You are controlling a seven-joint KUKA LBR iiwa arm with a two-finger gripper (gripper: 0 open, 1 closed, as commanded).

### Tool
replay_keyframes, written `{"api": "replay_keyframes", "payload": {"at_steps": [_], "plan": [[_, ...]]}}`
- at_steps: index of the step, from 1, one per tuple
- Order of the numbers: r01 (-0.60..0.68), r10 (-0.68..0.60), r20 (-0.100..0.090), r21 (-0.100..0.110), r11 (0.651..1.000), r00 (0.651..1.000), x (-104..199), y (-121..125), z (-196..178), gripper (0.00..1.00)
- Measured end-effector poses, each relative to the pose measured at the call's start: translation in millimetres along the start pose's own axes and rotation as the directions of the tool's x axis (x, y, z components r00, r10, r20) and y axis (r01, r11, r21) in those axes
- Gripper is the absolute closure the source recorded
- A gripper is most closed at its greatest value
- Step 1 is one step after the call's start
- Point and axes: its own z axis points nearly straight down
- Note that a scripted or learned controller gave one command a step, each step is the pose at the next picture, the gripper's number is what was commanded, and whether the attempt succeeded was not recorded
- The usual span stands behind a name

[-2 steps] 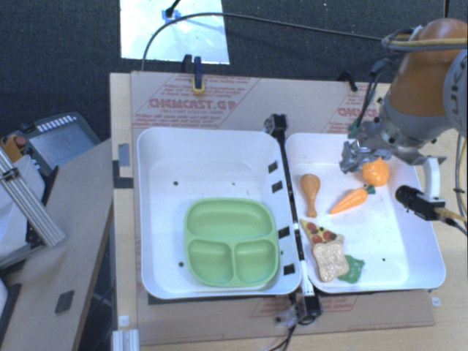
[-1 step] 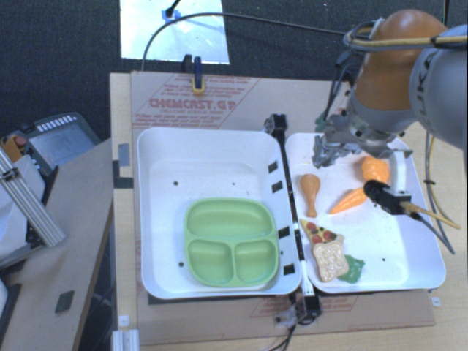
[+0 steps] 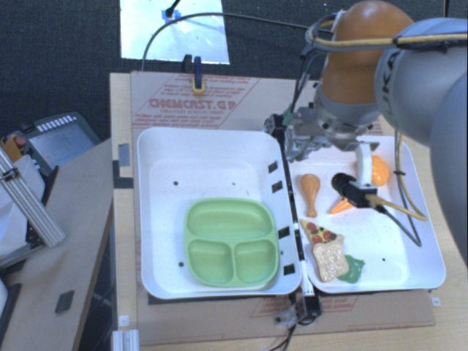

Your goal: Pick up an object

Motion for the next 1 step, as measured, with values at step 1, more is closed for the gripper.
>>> {"api": "replay_keyframes", "payload": {"at_steps": [1], "plan": [[-0.001,0.001,0.0,0.001,1.0,1.0,41.7,13.2,7.2,1.0]]}}
